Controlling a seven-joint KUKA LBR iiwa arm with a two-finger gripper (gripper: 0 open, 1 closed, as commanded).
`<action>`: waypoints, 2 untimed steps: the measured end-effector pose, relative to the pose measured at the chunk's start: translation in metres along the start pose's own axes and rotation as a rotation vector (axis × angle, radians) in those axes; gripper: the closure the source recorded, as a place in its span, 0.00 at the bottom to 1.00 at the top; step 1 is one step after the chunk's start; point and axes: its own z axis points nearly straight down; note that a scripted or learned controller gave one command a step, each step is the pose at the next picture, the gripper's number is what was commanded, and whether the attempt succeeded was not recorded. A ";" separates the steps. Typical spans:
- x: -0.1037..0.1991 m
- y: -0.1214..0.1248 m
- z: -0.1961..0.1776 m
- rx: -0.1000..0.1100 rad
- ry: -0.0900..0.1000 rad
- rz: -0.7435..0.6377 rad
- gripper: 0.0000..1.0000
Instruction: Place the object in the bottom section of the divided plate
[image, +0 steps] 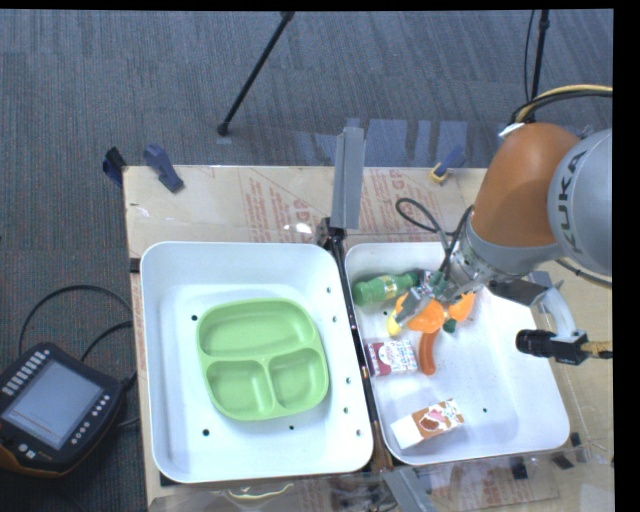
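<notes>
The green divided plate (203, 362) lies in the left bin (170, 290), with one long section at the far side and two smaller ones at the near side. All its sections look bare. My gripper (432, 294) is low in the right bin (520, 400), right over an orange carrot-like toy (429, 340) and just right of a green bottle (383, 289). A small yellow piece (397, 323) pokes out beside the gripper's left side. A second orange piece with a green tip (462, 306) lies at its right.
A red-and-white packet (392, 356) lies near the right bin's left wall. A white carton with a brown picture (428, 421) sits near its front. A grey upright post (347, 185) stands behind the divider between the bins.
</notes>
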 end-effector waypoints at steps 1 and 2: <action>0.076 0.048 0.000 0.001 0.000 0.031 1.00; 0.179 0.072 0.004 0.004 0.000 0.231 1.00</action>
